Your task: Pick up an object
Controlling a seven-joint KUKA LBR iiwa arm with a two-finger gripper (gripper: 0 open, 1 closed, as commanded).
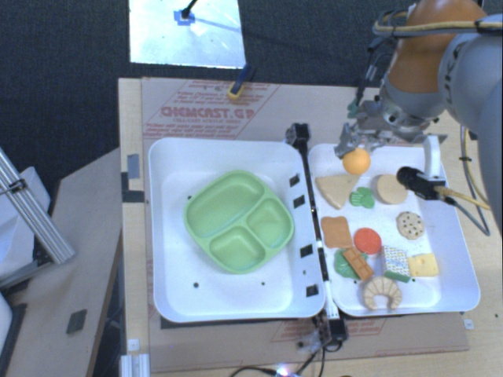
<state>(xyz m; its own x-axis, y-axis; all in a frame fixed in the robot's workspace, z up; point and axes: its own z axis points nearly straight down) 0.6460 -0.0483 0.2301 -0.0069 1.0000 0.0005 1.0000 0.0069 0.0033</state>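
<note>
Claw (355, 149) work comes first: we see it low over the far end of the right bin (460, 285), touching or just above the orange ball (357, 162), though we cannot tell how it is set or whether it grips. We judge the pick unfinished, the lift yet to come. Nearby lie a cheese wedge (336, 189), cookie (409, 225) and croissant (383, 292); a green tray (238, 221) sits in the left bin (169, 289).

Two white bins (169, 210) sit on tan board printed with red lettering (206, 110) — the left one bears a pale green divided plate (238, 221). In the right bin: an orange ball (356, 162), a red disc (367, 239), a speckled tan cookie (409, 225), a yellow block (424, 265) — and a golden-brown croissant (382, 293).
</note>
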